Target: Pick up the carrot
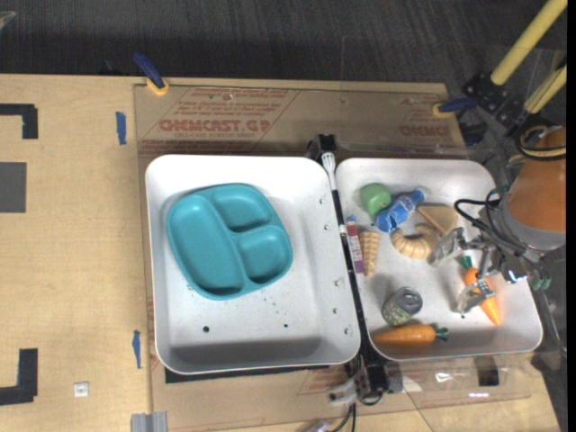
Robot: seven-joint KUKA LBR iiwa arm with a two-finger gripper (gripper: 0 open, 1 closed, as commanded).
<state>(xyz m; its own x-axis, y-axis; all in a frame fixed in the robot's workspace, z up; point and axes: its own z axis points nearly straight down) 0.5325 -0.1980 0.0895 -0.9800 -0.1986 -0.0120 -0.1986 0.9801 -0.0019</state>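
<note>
We see the carrot (407, 335) lying at the right bin's (526, 338) front edge beside a can (401, 304). The left bin (171, 331) holds a teal tray (229, 238). We cannot tell the gripper's (477, 282) jaw state.

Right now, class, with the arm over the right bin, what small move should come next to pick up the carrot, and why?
Probably a short move toward the bin's front wall. The gripper hangs over the right bin by a small orange piece, while the carrot lies apart from it along the front wall, next to the can.
</note>
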